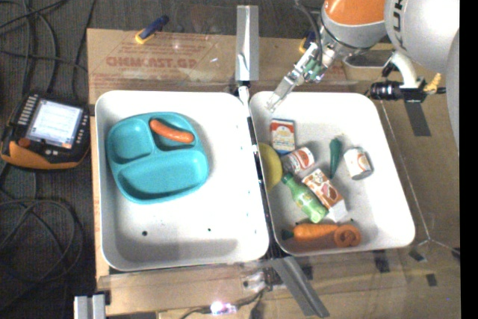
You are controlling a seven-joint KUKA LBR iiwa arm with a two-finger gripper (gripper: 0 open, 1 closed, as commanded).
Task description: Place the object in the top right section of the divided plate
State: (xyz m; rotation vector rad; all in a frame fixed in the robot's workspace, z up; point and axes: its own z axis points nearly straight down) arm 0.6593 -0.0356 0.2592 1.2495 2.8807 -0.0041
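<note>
**Sausage in the plate's top right section**

Pendant (45,132) with a lit screen lies at the far left beside the table. In the left bin (216,235) a teal divided plate (157,179) carries an orange sausage (172,133) in its top right section. The right bin (388,213) holds a small carton (282,136), a yellow banana (270,163), a can (300,160), a green bottle (303,198), a carrot (314,233) and a dark green vegetable (335,153), packed close together. The hand (278,99) hangs over the right bin's upper left rim, nothing between its fingers; whether they are spread or closed cannot be told.
</note>
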